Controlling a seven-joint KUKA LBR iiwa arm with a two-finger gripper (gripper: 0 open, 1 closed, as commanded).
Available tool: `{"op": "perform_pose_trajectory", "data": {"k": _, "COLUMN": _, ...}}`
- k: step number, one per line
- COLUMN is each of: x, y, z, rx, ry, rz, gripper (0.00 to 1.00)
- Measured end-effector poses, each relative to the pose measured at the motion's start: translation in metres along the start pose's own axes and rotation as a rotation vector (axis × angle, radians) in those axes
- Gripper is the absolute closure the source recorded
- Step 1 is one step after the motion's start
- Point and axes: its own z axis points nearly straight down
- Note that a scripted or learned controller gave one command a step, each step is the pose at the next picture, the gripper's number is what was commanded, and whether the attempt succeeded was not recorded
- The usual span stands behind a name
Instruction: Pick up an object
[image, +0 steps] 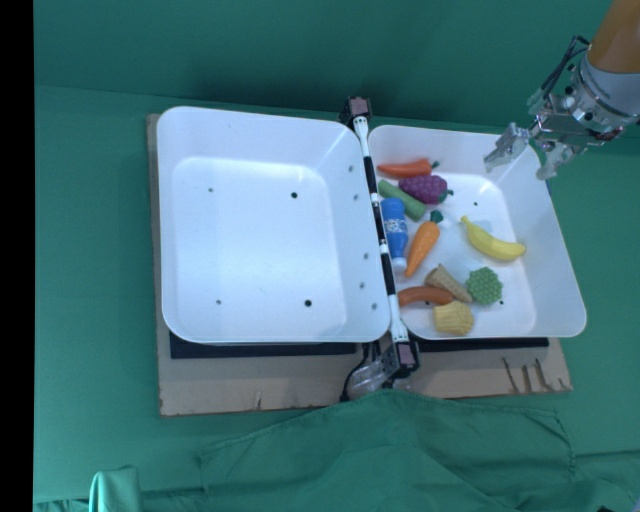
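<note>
My gripper (524, 160) hangs open above the far right corner of the right bin (545, 235), with nothing between its fingers. Toy food lies in that bin: a red chili (404, 169), purple grapes (424, 187), a green cucumber (399, 200), a blue bottle (395, 228), an orange carrot (423, 246), a yellow banana (491, 242), a green broccoli-like piece (484, 285), an ice-cream cone (446, 282), an orange sausage-shaped piece (423, 296) and a yellow corn-like piece (453, 318). The banana lies nearest the gripper, below and to its left.
The left bin (200, 150) sits beside the right one, joined by a black-and-white hinge strip (374, 210). Both rest on a cardboard sheet (250, 385) on green cloth. Folded green cloth (400, 450) lies at the front.
</note>
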Motion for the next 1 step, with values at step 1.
{"op": "perform_pose_trajectory", "data": {"k": 1, "x": 0.019, "y": 0.0569, "z": 0.0437, "rx": -0.002, "ry": -0.002, "rz": -0.004, "gripper": 0.0}}
